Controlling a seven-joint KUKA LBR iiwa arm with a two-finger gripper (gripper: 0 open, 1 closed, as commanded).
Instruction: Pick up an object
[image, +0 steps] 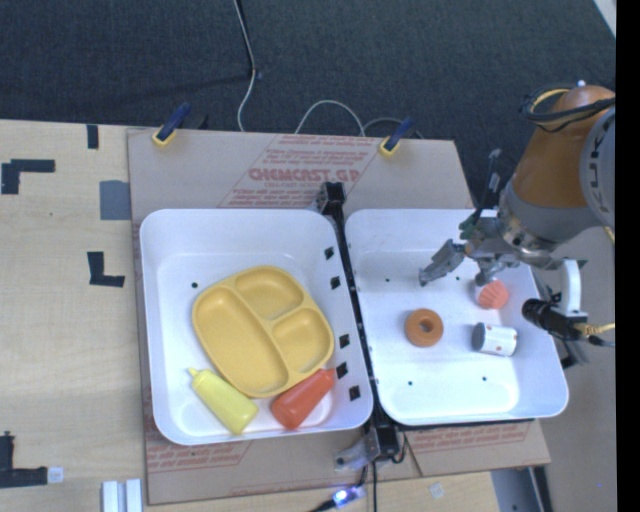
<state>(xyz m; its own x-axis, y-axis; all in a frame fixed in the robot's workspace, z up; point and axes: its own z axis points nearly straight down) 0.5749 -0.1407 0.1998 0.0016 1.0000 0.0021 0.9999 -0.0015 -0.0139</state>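
Observation:
In the right bin (450, 400) lie three small things: an orange ring (425, 327) near the middle, a salmon-pink piece (492, 295) to its upper right, and a white cylinder with a grey end (495, 339) to its right. My gripper (463, 270) hangs over the upper part of this bin, open, with its fingers spread and nothing between them. One fingertip (438, 270) points left towards bare bin floor. The other sits just above the salmon-pink piece. The orange ring lies below and a little left of the gripper.
The left bin (160, 300) holds a yellow divided plate (262, 328), a yellow bottle (224, 399) and a red-orange piece (302, 397) near its front edge. A black divider (345, 290) runs between the bins. The arm (560, 170) enters from the right.

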